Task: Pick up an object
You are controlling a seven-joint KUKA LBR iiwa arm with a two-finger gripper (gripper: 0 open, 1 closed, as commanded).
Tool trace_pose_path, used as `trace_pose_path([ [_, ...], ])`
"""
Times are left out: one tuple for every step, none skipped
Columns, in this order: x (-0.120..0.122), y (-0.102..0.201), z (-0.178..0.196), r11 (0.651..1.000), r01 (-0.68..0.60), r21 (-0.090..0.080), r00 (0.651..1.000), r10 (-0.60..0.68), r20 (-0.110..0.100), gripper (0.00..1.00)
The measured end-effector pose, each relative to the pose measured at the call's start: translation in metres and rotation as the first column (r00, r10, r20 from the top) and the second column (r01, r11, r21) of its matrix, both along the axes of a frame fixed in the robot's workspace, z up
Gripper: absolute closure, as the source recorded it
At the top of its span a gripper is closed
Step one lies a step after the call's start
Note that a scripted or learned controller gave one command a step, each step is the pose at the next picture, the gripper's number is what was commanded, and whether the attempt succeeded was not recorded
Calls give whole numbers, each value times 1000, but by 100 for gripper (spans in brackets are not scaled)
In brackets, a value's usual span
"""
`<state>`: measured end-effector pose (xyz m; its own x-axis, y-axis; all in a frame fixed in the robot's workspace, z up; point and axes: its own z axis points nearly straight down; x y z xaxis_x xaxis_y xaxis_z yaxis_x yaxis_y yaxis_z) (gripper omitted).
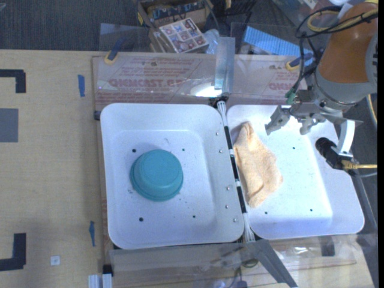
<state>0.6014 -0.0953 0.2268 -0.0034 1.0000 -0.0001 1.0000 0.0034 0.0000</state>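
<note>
Left bin (114,131): shallow, white, on the desk (48,161); carries a teal bowl (157,174) turned upside down, a little left of the bin's middle.
Teal bowl: round, resting flat on the bin floor, apart from every wall, well apart from the arm.
Right bin (312,203): shallow, white, set edge to edge with the left bin along a shared middle seam.
Cloth (257,164): yellow-orange, crumpled, lying in the right bin against its left wall, stretched from near the bin's upper left corner down past its middle.
Arm (343,53): grey with an orange band, reaching in from the right, above the upper part of the right bin.
Jaws (292,121): spread apart, fingers pointing down over the top of the right bin, holding nothing; left finger near the cloth's upper right edge, contact with it not clear enough to tell.
Black fitting (329,150): on the arm's lower right side, over the right bin's right portion, with a yellow-tipped lead running right.
Desk: pale wood surface, blue tape marks left of the bins.
Behind the bins: clear plastic sheet (162,80) with faint red lettering, cardboard boxes (177,23) on the floor beyond.
</note>
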Motion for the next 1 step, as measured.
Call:
trace_pose_path([
  [2, -37, -132, 1000, 28, -1, 1000, -28, 3, 0],
])
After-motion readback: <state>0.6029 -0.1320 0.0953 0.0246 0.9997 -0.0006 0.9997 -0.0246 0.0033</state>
